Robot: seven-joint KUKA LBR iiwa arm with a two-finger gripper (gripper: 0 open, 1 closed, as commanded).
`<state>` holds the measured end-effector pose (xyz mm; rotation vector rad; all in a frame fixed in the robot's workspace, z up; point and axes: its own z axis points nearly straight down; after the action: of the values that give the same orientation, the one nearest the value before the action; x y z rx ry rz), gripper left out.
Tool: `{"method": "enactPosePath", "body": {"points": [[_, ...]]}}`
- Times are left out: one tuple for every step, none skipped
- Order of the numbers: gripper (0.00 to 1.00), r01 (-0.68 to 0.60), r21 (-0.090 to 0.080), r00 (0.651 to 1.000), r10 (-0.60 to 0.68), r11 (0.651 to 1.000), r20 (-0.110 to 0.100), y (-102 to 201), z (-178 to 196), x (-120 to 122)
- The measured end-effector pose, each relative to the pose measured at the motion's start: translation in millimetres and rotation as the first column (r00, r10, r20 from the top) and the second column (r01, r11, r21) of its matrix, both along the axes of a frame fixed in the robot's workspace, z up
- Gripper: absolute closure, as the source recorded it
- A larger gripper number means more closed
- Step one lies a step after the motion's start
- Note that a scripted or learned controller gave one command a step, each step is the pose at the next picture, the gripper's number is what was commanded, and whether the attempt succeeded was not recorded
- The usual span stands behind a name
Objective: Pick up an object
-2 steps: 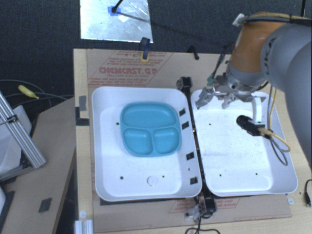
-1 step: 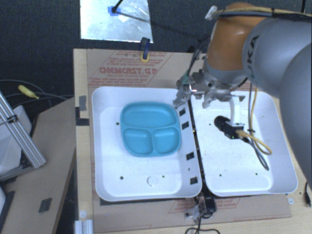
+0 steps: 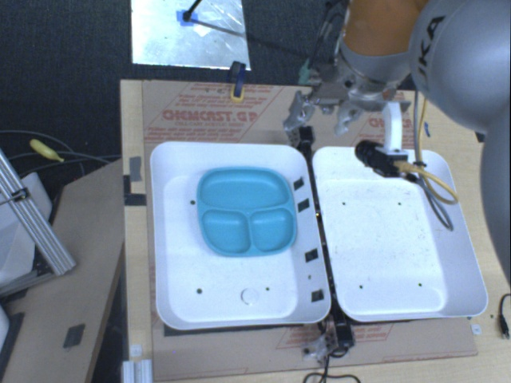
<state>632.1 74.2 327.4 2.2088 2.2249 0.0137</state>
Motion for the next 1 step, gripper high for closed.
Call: {"method": "enactPosePath", "body": {"points": [[0.0, 0.0, -0.001, 1.0, 0.0, 1.0, -0.011, 65.1, -11.4, -38.6]]}}
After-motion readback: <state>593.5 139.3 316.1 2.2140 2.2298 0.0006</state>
